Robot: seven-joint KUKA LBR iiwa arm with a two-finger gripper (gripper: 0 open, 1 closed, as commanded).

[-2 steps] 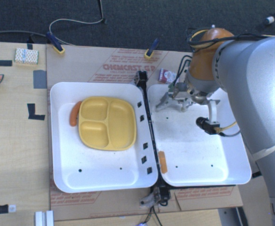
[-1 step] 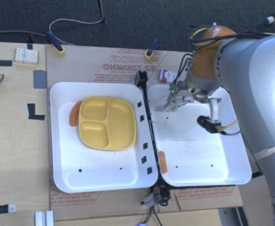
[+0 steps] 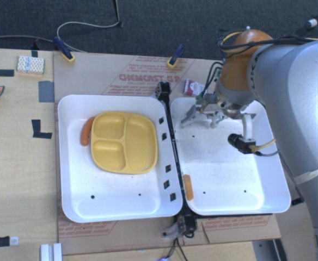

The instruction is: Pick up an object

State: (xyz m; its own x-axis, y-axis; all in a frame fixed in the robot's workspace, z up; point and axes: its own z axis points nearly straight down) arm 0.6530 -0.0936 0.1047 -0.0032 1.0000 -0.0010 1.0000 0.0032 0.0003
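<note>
We see a cardboard-covered bench (image 3: 137,80) bearing two white bins. The left bin (image 3: 72,189) holds a yellow divided plate (image 3: 123,142) beside an orange sausage (image 3: 85,132). Over the right bin (image 3: 257,194), the gripper (image 3: 202,117) hangs, fingers spread, holding nothing.

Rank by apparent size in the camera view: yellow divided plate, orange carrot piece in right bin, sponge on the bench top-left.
1. yellow divided plate, by far largest.
2. sponge.
3. orange carrot piece.
Sponge and carrot look close in size; the ranking between them is unsure.
</note>
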